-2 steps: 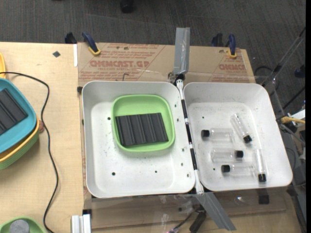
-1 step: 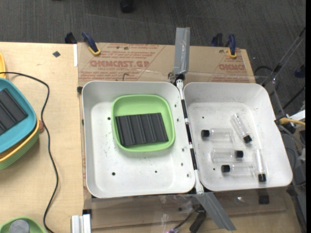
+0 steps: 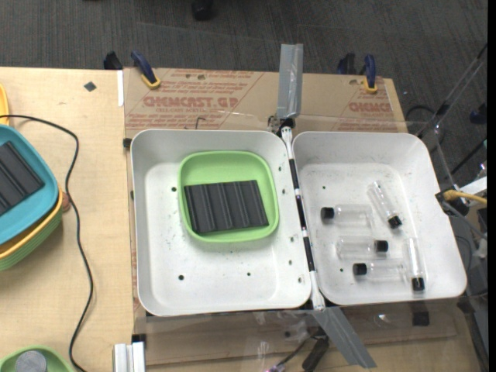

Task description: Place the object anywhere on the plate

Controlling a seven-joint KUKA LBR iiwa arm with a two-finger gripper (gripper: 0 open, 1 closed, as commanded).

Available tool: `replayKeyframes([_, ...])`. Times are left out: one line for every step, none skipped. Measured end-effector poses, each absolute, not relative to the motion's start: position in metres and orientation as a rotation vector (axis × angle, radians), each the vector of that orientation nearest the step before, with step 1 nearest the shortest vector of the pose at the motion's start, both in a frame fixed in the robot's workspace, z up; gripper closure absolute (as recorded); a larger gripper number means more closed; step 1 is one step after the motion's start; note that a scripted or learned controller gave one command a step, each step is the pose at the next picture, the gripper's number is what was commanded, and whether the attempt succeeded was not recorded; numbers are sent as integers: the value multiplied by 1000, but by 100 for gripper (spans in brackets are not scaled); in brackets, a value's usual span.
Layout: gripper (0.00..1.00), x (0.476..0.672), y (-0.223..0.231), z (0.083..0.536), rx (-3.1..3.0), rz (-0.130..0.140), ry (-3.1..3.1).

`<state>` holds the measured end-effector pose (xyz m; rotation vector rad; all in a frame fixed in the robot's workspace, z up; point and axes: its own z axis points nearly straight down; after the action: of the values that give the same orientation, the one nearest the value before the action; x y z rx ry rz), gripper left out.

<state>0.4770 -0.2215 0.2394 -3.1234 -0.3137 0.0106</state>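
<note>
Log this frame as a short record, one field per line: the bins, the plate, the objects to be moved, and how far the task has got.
left bin: holds the green plate
plate insert: dark ridged mat lying on it
right bin: holds five clear vials with black caps, scattered
vial positions: all lying on their sides, apart from the plate
task state: no vial on the plate yet

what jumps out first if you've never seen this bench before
The green plate in the left bin stands out most, with a dark ribbed mat lying on it. Next, the clear tubes with black caps scattered across the right bin, none of them on the plate yet.
</note>
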Motion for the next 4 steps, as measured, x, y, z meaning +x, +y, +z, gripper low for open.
replayKeyframes([0,477,-222,252,-3125,8,-318])
replayKeyframes([0,477,-222,247,-3124,9,-315])
replayKeyframes([0,477,-222,245,-3124,9,-315])
replayKeyframes([0,477,-222,248,-3124,8,-317])
